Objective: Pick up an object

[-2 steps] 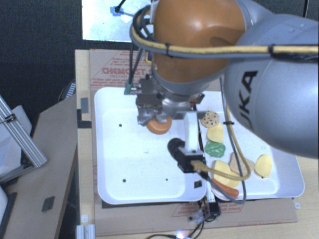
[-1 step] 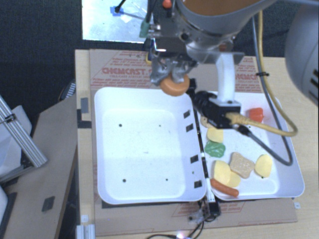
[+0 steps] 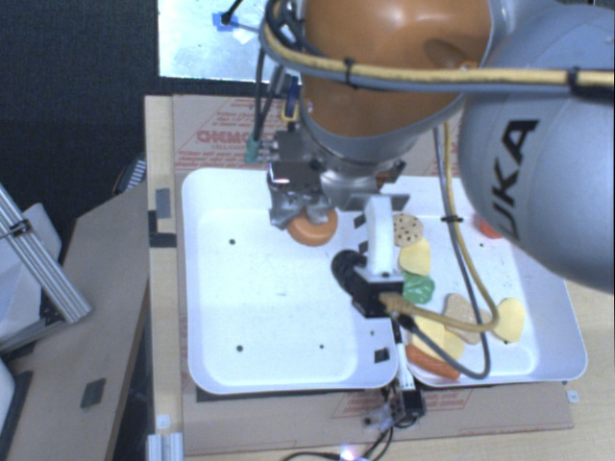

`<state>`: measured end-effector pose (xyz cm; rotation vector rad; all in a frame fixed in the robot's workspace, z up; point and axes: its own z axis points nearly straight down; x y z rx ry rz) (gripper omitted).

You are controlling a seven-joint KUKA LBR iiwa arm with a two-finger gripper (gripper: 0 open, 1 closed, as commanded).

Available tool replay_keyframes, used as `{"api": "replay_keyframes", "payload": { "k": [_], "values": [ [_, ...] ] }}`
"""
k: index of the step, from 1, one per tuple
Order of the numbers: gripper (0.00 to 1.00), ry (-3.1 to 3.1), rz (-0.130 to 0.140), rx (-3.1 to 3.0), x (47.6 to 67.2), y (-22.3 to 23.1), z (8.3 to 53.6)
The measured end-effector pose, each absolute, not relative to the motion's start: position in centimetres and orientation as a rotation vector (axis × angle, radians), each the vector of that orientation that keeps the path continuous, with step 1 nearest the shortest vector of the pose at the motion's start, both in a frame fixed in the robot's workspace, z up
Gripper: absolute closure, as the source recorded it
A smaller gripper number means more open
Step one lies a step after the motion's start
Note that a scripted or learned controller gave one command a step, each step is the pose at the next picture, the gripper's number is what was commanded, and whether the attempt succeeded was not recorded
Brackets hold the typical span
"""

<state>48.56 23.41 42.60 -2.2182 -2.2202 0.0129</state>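
Note:
My gripper (image 3: 300, 211) hangs over the far right part of the left white bin (image 3: 240, 353), under the big orange-banded wrist. A round orange object (image 3: 313, 230) sits right at the gripper's tip, partly covered by it. Whether it is touching the bin floor or lifted I cannot tell. The right bin (image 3: 553, 353) holds several toy foods: a speckled cookie (image 3: 408, 227), a pale yellow piece (image 3: 415, 255), a green piece (image 3: 419, 288), a tan slice (image 3: 459, 307), a yellow lemon shape (image 3: 510, 320), a yellow banana shape (image 3: 438, 336) and an orange-red carrot shape (image 3: 430, 362).
The arm's grey body covers the far and right part of the right bin. A small orange-red thing (image 3: 488, 227) peeks out beside the arm. Both bins rest on a cardboard sheet (image 3: 207, 137). A metal frame (image 3: 43, 267) stands at the left.

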Motion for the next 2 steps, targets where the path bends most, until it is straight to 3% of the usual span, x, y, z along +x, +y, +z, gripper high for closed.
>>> {"api": "replay_keyframes", "payload": {
  "k": [1,2],
  "values": [
    [1.00,-2.229,-0.015,-2.218,48.7,23.4,54.0],
    [1.00,-2.220,0.011,-2.219,49.8,23.4,41.3]
  ]
}}
